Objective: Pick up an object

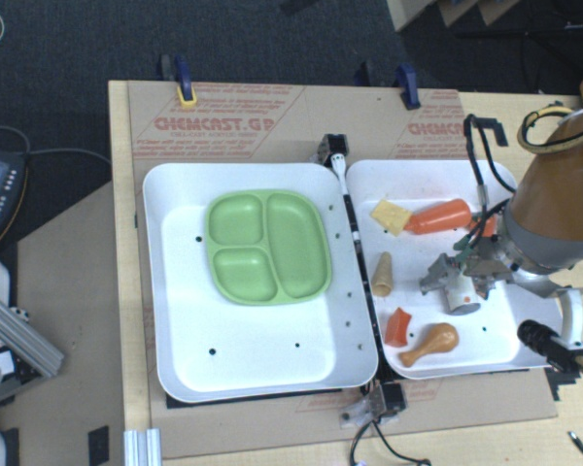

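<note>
Left bin [175, 260]: green divided plate [269, 247], not my concern. Right bin [437, 362]: cone [382, 273], red piece [397, 326], cheese wedge [391, 216], carrot [438, 216], drumstick [429, 342]. My gripper [457, 284] hovers mid-bin, grip state unreadable, nothing visibly held. Nearest target: drumstick, just below-left of me, long axis roughly left-right, slightly tilted.

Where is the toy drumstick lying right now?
The drumstick lies in the right bin, near its front edge, just right of the small red piece and below the gripper.
</note>
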Controlling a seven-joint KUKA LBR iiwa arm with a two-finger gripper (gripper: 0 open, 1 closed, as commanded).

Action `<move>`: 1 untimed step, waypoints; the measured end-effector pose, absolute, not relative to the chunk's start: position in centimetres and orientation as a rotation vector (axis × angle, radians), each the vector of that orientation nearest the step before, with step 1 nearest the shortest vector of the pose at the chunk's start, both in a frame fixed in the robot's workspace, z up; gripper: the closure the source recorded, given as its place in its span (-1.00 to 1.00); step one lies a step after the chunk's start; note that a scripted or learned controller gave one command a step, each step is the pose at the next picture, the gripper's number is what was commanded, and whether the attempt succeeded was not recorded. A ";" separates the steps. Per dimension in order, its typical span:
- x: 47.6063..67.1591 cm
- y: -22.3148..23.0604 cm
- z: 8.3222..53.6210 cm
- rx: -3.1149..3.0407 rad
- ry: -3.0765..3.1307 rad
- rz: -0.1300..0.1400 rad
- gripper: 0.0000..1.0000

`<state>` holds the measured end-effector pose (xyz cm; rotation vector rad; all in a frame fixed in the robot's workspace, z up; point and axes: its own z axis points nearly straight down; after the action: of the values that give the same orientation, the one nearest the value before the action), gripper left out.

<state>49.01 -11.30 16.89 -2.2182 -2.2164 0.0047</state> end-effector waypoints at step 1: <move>48.1 -10.6 11.5 -2.218 -2.217 0.003 -1.00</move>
<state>48.14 -10.56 11.51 -2.2184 -2.2166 0.0034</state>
